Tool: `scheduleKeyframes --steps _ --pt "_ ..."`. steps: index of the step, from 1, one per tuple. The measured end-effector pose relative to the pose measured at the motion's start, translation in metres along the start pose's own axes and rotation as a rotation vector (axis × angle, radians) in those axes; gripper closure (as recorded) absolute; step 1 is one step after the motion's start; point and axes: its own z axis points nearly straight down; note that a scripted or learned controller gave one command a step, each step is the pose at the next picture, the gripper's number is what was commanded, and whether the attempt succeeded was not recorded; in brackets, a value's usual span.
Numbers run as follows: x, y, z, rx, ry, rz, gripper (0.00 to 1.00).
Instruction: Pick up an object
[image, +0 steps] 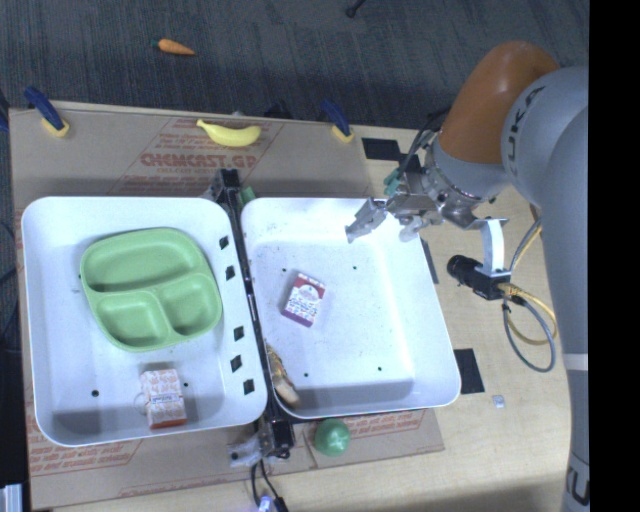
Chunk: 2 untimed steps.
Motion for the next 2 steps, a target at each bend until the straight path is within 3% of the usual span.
scheduleKeyframes --steps 1,2 --pt "-0.0157 -0.0161 0.1392 -0.008 -0.002 0.002 0.0" --pt "-0.0152 -0.0168 0.1308 -0.003 -0.002 -0.003 1.0"
